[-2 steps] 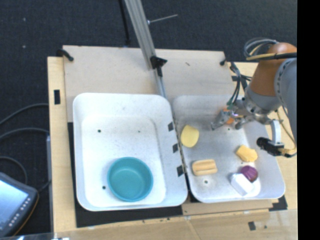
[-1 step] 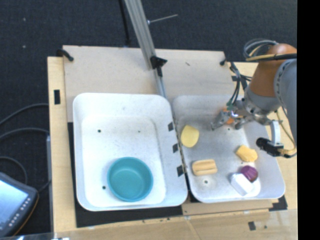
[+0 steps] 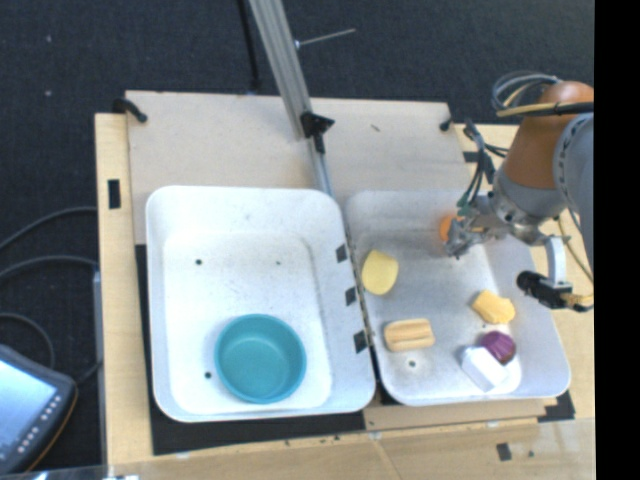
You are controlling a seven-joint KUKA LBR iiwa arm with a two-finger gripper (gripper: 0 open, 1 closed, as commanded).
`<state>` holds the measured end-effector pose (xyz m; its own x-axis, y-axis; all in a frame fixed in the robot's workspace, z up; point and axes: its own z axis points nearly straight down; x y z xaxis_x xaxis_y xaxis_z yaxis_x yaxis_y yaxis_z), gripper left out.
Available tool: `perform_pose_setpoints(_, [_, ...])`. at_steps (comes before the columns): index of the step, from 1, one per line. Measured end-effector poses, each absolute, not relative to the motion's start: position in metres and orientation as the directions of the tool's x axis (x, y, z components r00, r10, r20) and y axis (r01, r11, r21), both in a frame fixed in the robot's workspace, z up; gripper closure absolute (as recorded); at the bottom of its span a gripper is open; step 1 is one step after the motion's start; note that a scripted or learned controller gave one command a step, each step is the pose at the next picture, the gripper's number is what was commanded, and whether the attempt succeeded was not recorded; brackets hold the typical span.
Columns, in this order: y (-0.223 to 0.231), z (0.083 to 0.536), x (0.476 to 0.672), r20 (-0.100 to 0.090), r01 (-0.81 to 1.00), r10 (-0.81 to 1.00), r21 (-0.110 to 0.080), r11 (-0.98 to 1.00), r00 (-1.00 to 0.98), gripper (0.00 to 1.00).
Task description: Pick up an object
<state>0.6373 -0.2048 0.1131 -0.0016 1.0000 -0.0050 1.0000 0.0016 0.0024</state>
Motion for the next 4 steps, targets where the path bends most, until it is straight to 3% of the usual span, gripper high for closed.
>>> perform_pose_setpoints(2, [-0.198, 0.235, 0.642, -0.003, 1.0, 1.0, 0.009, 0.004, -0.004, 1.0])
perform_pose_setpoints(3, [-0.199, 0.265, 0.643, -0.002, 1.0, 1.0, 0.005, 0.006, -0.006, 1.0])
perform_pose_setpoints(4, [-0.145, 0.271, 0.624, 0.0, 1.0, 1.0, 0.002, 0.006, -0.006, 1.0])
